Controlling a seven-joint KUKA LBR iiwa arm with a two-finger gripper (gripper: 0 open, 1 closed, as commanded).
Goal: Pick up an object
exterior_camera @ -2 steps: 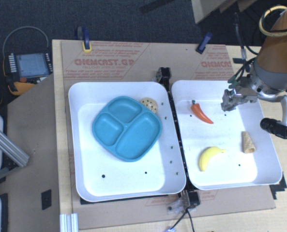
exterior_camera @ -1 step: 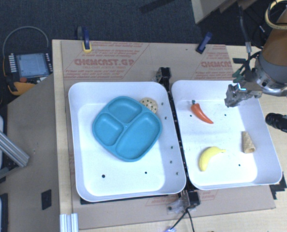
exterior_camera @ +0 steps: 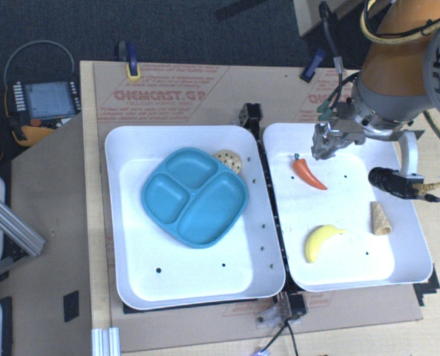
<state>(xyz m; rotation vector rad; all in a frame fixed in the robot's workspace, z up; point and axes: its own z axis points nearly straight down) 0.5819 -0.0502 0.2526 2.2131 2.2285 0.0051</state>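
The gripper (exterior_camera: 325,148) hung in the right bin (exterior_camera: 353,273), right of frame centre, just above and right of the orange pepper (exterior_camera: 309,173) — probably lining up a grab. Whether it had closed could not be told; nothing showed in its grasp.

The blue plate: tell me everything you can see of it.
The blue plate is a rounded, glossy tray, plastic by the look of it, moulded into three compartments: two smaller ones toward the far side and one large one toward the near right. It lies flat and right side up in the left bin, turned at a slant to the bin's walls. Nothing lies in its compartments. A speckled cookie sits at its far right rim, partly tucked behind it.
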